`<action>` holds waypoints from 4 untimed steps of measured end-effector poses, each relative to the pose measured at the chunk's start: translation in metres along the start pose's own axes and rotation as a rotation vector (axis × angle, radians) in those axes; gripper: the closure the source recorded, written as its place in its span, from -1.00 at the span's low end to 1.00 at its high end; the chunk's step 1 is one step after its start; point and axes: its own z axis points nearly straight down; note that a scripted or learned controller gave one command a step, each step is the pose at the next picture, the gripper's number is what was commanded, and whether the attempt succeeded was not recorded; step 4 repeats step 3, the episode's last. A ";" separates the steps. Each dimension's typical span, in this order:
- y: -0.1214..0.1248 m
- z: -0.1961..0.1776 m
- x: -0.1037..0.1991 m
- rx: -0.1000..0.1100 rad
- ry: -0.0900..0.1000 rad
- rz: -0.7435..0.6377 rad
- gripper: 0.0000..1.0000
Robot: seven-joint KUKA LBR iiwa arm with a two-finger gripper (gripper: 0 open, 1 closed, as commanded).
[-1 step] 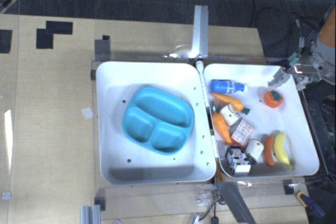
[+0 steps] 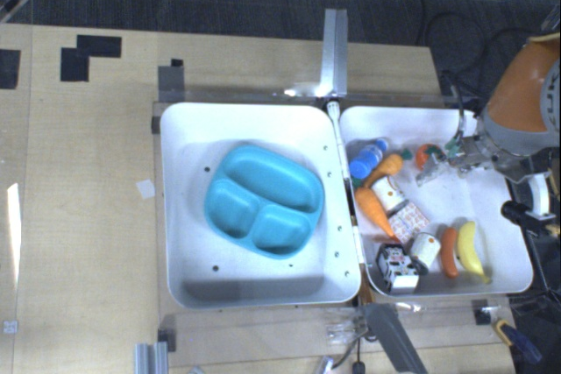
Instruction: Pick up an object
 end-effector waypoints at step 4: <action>0.070 -0.041 -0.023 0.001 0.000 0.041 1.00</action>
